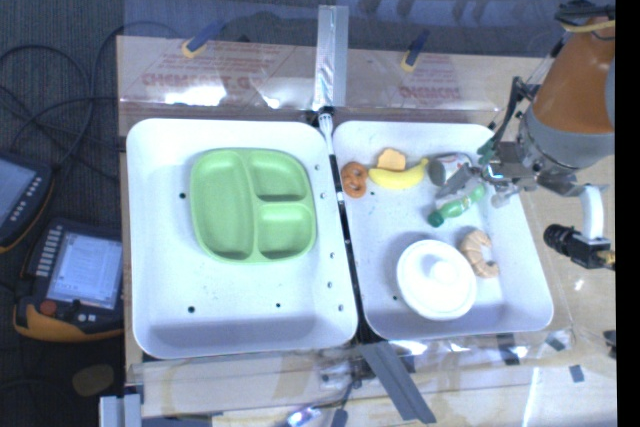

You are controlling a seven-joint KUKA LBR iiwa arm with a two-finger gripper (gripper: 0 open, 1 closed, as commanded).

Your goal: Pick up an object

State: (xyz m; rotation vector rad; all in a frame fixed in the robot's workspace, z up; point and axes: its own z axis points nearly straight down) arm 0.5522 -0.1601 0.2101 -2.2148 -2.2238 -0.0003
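The left bin (pixel 160 245) holds a green divided plate (pixel 252 203). In the right bin (pixel 520 305) lie a pretzel (pixel 353 177), a banana (pixel 398 177), a white bowl (pixel 436 278) and a green bottle (pixel 457 206). The gripper (pixel 470 177) hovers just above the green bottle, which lies at about seven o'clock from the fingertips, long axis running eight to two; how far the fingers stand apart I cannot tell.

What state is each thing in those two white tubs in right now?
Green three-compartment plastic plate: flat, nothing on it.
Yellow toy banana: lying flat.
Green bottle: on its side.
White round bowl: upright.
Metal claw: low over the right tub.
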